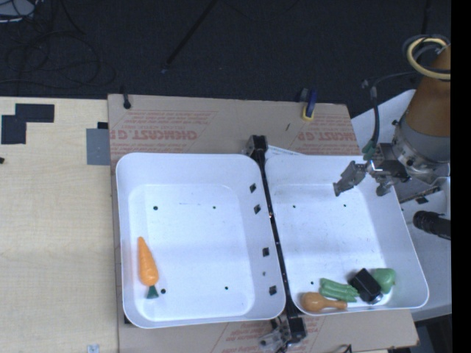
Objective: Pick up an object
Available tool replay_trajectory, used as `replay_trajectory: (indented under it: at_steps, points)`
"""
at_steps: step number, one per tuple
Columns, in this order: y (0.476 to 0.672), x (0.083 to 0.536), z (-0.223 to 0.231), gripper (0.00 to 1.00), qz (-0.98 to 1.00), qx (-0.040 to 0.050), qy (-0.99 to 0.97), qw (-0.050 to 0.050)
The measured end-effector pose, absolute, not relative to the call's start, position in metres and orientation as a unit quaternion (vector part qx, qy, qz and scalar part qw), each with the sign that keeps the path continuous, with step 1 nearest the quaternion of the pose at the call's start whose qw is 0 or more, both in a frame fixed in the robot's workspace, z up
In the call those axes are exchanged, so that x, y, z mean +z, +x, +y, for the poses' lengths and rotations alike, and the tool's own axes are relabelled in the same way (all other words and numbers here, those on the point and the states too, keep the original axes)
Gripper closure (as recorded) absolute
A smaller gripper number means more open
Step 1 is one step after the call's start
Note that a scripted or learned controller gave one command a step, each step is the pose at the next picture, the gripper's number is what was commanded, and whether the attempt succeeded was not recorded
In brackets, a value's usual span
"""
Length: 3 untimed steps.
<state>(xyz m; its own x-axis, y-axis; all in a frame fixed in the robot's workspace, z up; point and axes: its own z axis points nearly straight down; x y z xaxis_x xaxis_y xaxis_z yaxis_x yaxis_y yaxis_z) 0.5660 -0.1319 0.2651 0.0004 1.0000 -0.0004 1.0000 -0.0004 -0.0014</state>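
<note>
You are looking at 1 orange carrot (147,263) lying in the left bin (184,169), and 4 things crowding the right bin's (401,230) near corner: green pods (338,290), a black block (366,284), a green piece (384,276), a tan pear (321,302). The gripper (364,179) is hovering above, fingers spread, grasping nothing.

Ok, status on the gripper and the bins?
Gripper open over right bin, holding nothing. Carrot in left bin. Near-corner toy cluster untouched.

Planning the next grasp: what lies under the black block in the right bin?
The black block lies across green toys; the parts it covers are hidden. An orange gourd sits beside.
</note>
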Motion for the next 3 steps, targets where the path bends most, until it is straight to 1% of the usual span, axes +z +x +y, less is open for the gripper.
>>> replay_trajectory:
  at_steps: [1,2,3]
  points:
    - [0.604,0.08,-0.156,0.0,-0.707,0.0016,-0.707,0.001]
    - [0.646,0.088,-0.077,0.0,-0.71,-0.0013,-0.704,0.001]
    - [0.644,0.098,-0.082,1.0,-0.707,0.001,-0.707,0.002]
